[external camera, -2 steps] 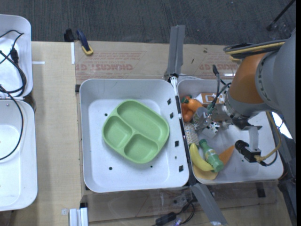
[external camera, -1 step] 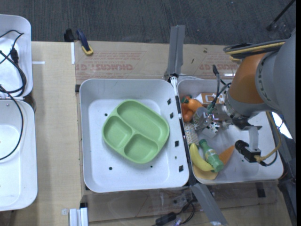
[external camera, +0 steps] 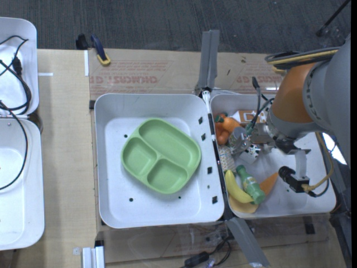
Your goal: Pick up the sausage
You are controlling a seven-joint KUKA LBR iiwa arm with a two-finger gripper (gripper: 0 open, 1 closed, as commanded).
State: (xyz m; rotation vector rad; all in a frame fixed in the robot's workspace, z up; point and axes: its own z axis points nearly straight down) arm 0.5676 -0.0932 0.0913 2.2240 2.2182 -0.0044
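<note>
Bench surface is pale wood with a cardboard sheet along its far edge; its printing shows mirrored and we cannot read it. Two white bins sit side by side. Left bin (external camera: pixel 106 149) holds a green divided plate (external camera: pixel 162 156). Right bin (external camera: pixel 323 200) holds the clutter — banana (external camera: pixel 236 191), green bottle (external camera: pixel 250 185), orange pieces.

We cannot pick out the sausage with certainty. Gripper (external camera: pixel 241 141) is low at that bin's left wall; whether it grips anything we cannot tell.

We judge the step as reach-and-grasp — next move calls for locating the sausage first.
</note>
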